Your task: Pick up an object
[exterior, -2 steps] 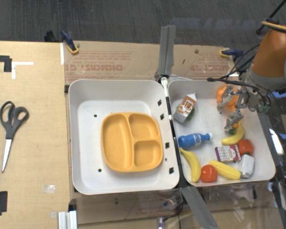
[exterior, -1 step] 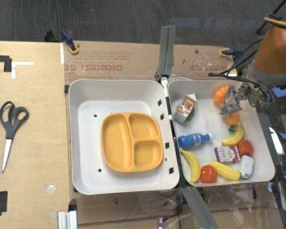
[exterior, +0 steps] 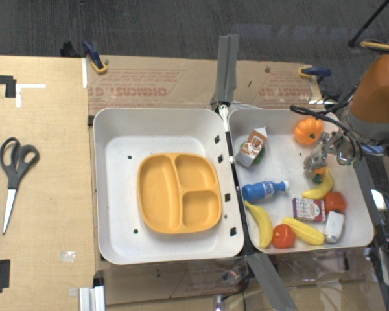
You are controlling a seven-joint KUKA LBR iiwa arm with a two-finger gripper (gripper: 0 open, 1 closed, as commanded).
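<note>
The arm's gripper (exterior: 318,157) hangs low over the right bin (exterior: 280,123), just above a small banana (exterior: 319,186) and beside an orange pumpkin (exterior: 308,131); whether its fingers grip anything cannot be told. A yellow divided plate (exterior: 179,192) lies in the left bin (exterior: 110,193).

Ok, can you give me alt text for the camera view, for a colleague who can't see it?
The grey two-finger gripper hangs low over the right white bin, above a curved yellow banana and beside a small orange pumpkin. The left white bin holds a yellow three-compartment plastic tray.
</note>
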